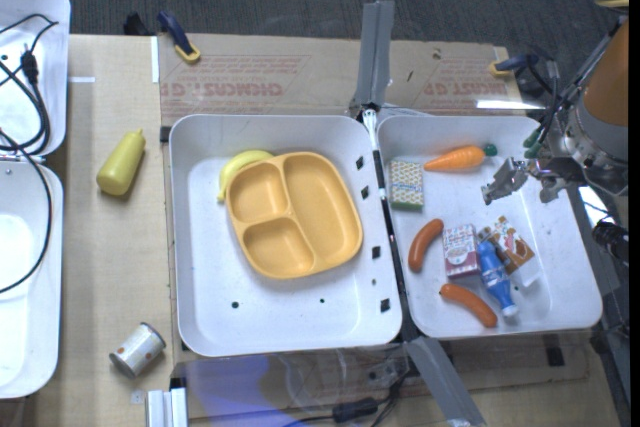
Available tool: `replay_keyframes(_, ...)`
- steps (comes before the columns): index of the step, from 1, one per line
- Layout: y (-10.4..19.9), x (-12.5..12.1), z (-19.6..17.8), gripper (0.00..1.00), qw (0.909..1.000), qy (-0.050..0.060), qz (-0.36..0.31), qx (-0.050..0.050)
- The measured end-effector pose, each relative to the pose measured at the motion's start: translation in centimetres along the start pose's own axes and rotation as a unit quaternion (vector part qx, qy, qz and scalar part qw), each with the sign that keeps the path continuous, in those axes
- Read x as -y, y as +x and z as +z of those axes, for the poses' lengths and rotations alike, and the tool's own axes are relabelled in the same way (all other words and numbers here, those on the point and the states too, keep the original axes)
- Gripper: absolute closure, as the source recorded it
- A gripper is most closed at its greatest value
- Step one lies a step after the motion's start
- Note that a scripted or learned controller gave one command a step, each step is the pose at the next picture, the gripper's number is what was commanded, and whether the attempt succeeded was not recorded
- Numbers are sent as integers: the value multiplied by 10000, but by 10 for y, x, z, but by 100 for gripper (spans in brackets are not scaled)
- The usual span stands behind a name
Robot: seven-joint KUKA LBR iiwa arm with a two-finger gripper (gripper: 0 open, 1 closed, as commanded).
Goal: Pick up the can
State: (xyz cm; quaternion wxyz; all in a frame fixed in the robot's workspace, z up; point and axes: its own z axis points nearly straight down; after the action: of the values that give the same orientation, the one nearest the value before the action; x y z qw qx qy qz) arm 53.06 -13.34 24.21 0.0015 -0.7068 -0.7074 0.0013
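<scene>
can (137, 349) lies tipped on worktop (120, 245), 7 o'clock, outside both bins | tool (524, 177) at 3 o'clock over right bin (575, 310), well apart; opening: cannot tell

Even, bright overhead light, soft shadows, mild glare on the white bins (190, 215), slightly soft focus.

Grey robot arm (600, 140) with an orange band, thin cables, and a small metal 2-finger gripper (512, 177).

A yellow divided plate (293, 214) sits in a white bin (200, 295). Nearby are an orange carrot (456, 158), a blue bottle (493, 275) and a silver can (136, 349).
</scene>
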Motion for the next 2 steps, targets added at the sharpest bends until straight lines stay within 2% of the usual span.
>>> replay_keyframes(1,-32,17,124,0,10000,-2,20,-2)
replay_keyframes(2,-41,12,151,0,9999,-4,166,-4)
